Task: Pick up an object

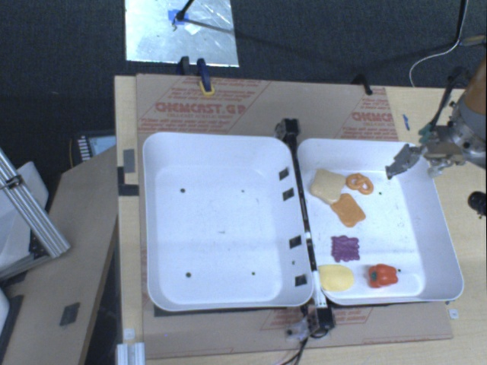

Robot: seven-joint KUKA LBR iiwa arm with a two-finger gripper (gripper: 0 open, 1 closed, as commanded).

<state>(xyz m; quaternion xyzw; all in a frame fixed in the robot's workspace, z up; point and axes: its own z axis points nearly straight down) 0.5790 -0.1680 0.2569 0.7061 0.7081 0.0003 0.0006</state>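
Observation:
The right bin (445,251) holds several toy foods: a beige slice (326,185), an orange pretzel (359,182), a tan-orange piece (349,210), a purple bunch (345,247), a yellow lemon-like piece (335,277) and a red pepper (383,275). My gripper (416,166) hangs over the bin's far right corner, up and to the right of the pretzel. It is open, with nothing between its fingers. It touches none of the foods.
The left bin (221,219) lies beside the right one, with a black divider strip (298,204) between them. Brown cardboard (228,105) lies under both bins. A cable (437,52) loops above the arm at the right.

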